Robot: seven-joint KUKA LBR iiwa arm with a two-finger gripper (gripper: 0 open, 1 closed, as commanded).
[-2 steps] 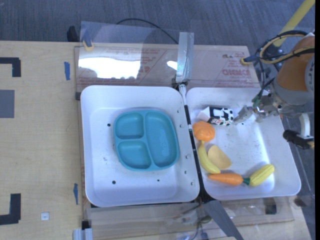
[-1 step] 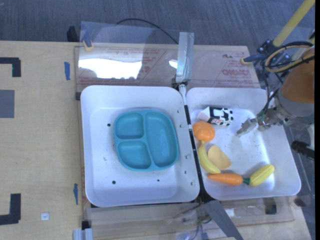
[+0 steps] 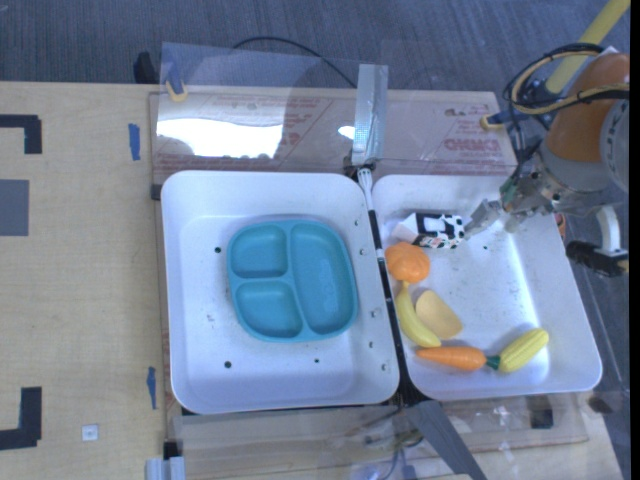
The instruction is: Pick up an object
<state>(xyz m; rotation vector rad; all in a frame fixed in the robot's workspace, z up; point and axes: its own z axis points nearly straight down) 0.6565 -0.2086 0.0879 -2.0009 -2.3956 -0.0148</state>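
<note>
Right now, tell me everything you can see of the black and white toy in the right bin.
The black and white toy is small, patched like a cow, and looks like plastic, though its shape is too blurred to read. It lies on the right bin floor near the far left corner, just above the orange fruit and seemingly touching it. The gripper sits just to its right, close to its edge; contact cannot be told.

The bench [image 3: 70, 268] was viewed by a single fixed camera mounted overhead, directed downward at a slant, set far enough back that the left bin [image 3: 190, 298] and right bin [image 3: 560, 308] were both framed whole, the arm [image 3: 585, 133] being seen entering from the right.
</note>
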